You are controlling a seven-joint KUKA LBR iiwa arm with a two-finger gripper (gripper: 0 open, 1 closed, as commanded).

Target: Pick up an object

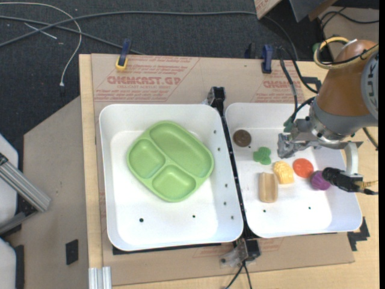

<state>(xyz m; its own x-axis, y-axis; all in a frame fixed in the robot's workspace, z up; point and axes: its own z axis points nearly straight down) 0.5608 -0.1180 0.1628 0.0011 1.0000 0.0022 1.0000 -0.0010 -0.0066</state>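
Corn [283,173], lying in the right bin [289,224] between tomato [303,167] and bread [267,187], sits just below the gripper [287,147], which should drop squarely over it, avoiding neighbours; whether its jaws are spread I cannot tell.

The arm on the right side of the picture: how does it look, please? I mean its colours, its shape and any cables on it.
The arm is thick and rounded, grey, with a wide orange band above the wrist. A yellow cable loops near its upper part and dark cables run along its left side. The gripper is a small block of grey metal and dark parts.
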